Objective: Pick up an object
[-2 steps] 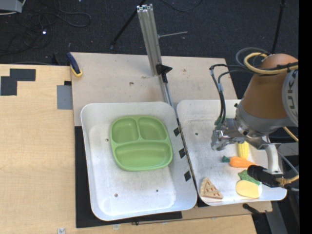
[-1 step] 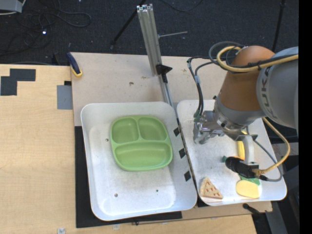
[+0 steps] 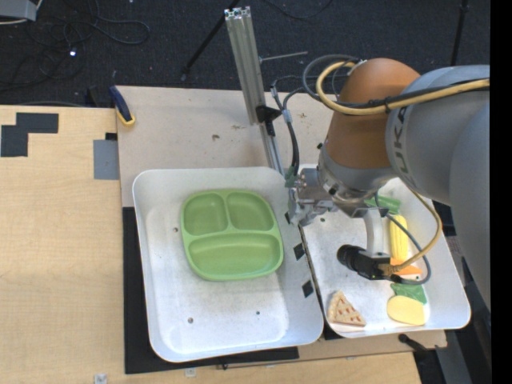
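A corn cob (image 3: 398,238), a wedge (image 3: 346,310) and a yellow piece (image 3: 406,310) are lying in the right bin (image 3: 450,317). The gripper (image 3: 306,206) is hanging over that bin's far left corner, apart from them; whether it is spread or pressed together, I cannot tell. A green plate (image 3: 232,234) is sitting in the left bin (image 3: 200,326).

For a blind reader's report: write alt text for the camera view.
A grey and orange arm reaches from the right over the right bin, its gripper near the bins' shared edge. That bin holds toy food: a corn cob, a pizza slice and a yellow piece. The left bin holds a green divided plate.
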